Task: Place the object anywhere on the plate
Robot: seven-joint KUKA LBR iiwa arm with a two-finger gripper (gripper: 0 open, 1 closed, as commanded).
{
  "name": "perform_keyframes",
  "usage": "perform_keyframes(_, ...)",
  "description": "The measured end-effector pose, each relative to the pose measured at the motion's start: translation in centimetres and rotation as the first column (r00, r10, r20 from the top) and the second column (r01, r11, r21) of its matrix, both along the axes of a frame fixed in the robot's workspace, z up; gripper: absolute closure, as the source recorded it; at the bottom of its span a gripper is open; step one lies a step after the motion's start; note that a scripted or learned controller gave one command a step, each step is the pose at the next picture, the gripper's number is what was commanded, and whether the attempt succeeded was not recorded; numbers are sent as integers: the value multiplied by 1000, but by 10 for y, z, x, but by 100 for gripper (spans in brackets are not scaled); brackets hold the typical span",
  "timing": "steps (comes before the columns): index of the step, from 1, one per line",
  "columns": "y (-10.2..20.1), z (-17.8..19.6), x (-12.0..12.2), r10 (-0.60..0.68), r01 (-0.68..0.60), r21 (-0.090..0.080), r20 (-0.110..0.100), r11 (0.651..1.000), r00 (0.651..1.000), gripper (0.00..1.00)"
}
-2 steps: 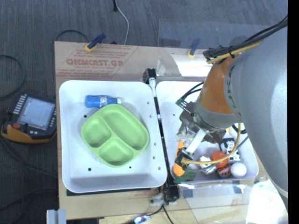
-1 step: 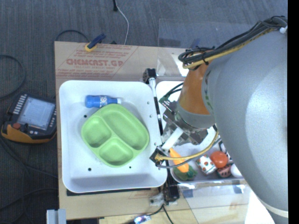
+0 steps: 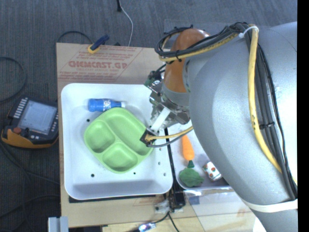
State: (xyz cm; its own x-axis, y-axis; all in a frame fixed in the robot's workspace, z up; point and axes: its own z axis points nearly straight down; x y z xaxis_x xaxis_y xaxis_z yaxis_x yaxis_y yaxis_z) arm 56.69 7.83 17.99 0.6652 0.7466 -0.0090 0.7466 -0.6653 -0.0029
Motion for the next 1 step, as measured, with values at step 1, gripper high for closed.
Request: perform_keyframes(1,60,50,-6,-118,118,1,3,993,993,100)
